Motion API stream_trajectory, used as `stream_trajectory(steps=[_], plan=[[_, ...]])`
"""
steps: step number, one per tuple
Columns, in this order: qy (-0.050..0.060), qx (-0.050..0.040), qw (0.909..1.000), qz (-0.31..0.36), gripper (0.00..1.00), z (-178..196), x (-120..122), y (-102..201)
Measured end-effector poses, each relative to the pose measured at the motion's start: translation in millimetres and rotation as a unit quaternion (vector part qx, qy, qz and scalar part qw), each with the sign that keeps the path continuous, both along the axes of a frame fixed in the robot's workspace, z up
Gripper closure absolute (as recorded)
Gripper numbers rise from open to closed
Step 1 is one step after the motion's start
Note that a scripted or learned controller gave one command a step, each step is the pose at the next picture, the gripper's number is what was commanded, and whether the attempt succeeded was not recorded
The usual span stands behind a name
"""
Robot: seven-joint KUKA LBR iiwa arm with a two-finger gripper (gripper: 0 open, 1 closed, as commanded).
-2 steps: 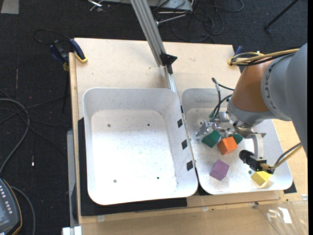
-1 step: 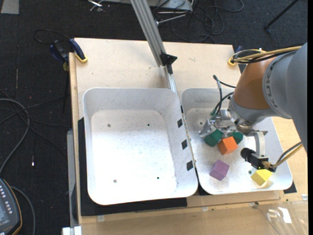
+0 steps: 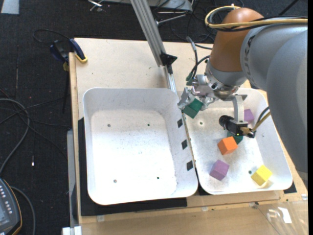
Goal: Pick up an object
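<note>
Plainly, the jaws [image 3: 191,100] sit over the left edge of the right bin [image 3: 274,180], close to the rim where the two bins meet, and a green block [image 3: 192,107] shows between the metal fingers, tilted and raised above the bin floor. The jaws are closed narrowly on that block. Above them the grey arm [image 3: 281,50] with its orange band [image 3: 234,38] comes in from the right, with yellow and black cables looping over it.

On the floor of the right bin lie several more blocks. An orange block [image 3: 227,145] rests near the middle, with a darker green piece [image 3: 238,138] just behind it, partly hidden by a black fitting on the arm. A pale purple block [image 3: 248,115] sits further back, near the arm. A purple block [image 3: 219,170] lies toward the front, and a yellow block [image 3: 262,175] sits near the front right corner, well apart from the orange one.

The left bin [image 3: 98,102] is speckled with dark marks. Black tabs run along the shared rim. Both bins rest on a pale wooden worktop [image 3: 117,62]; a blue and yellow clamp [image 3: 73,50] grips its back left corner, and a slanted metal rail [image 3: 149,26] rises behind the bins. No readable writing or brand shows anywhere.
</note>
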State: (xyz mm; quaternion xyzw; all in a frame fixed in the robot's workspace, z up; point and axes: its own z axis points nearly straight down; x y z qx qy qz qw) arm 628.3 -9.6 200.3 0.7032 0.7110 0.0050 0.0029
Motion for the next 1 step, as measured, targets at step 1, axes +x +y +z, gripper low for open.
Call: stream_trajectory(steps=[1], plan=[[0.005, 0.0001, 1.0000, 0.000, 1.00, -5.4, 9.9, 78.3]])
